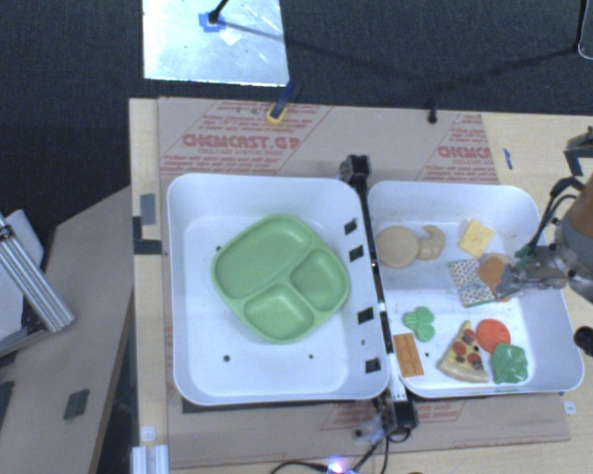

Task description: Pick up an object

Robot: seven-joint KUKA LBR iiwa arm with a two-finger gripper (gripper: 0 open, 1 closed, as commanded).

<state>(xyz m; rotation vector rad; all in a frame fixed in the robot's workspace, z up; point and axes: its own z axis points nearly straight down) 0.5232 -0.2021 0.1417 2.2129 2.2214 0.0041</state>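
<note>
Several toy foods lie in the right bin [553, 355]; the claw [509, 282] hangs low beside an orange piece [492, 268], though I cannot tell its state. Centring on one piece seems wise, clear of the patterned square [466, 279]. Left, a green tray [280, 277] sits on the surface [227, 131].

Red lettering on the cardboard sheet [239, 138] under the bins reads "CHEMCAST GP" — upside down; it repeats at the right. Smaller print is illegible.
</note>
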